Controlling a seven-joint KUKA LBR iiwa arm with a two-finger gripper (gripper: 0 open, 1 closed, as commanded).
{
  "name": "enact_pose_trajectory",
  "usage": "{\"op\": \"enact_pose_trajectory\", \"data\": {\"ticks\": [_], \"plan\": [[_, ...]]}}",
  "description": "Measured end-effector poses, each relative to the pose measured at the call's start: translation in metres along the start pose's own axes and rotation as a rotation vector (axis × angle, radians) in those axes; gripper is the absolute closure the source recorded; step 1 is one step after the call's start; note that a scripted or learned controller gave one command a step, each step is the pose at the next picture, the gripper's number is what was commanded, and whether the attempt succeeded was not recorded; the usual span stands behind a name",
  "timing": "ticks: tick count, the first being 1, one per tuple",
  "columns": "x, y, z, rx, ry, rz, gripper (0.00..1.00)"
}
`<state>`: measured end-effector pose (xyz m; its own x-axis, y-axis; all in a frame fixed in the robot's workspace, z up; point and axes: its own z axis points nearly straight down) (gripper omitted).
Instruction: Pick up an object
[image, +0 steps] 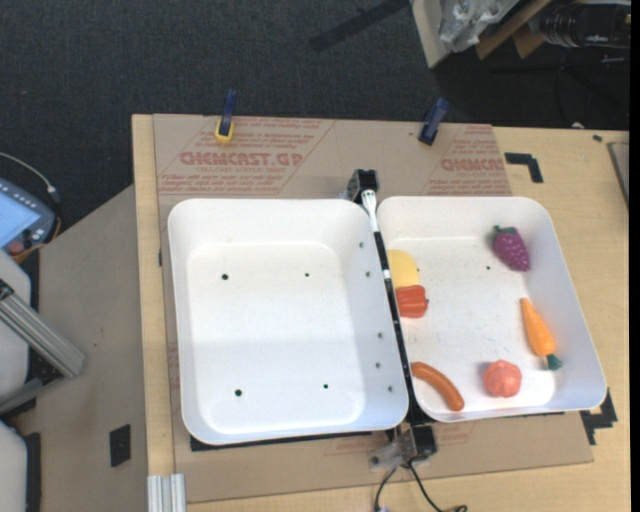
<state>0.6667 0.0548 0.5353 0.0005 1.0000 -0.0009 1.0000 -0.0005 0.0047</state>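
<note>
- White plastic is making up the two shallow bins that are sitting side by side on the desk (300, 140); the left bin (190, 330) is holding no objects that I can see, and the right bin (580, 330) is holding all the toy foods.
- Lying in the right bin are a purple grape bunch (511, 247) near the far right corner, an orange carrot (537, 331) along the right wall, a red-pink round fruit (503, 378) near the front, an orange-red sausage (438, 385) at the front left, and a yellow piece (402, 267) with a red piece (411, 301) just beside it, both lying against the left wall of this bin.
- These objects are looking like small plastic toys, so I am judging them light, stiff and a little slippery, not fragile.
- The carrot and the sausage are seeming the easiest to take: one would be closing across the narrow middle of the body, at a right angle to its length.
- The yellow and red pieces are touching the wall, so I am judging them harder to reach around.
- Regarding the pincer, I cannot tell its state, and I cannot tell how the objects are lying relative to it.
</note>
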Motion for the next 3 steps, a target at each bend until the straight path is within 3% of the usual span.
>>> {"op": "enact_pose_trajectory", "data": {"ticks": [3], "plan": [[0.020,0.000,0.000,0.000,0.000,0.000,1.00]]}}
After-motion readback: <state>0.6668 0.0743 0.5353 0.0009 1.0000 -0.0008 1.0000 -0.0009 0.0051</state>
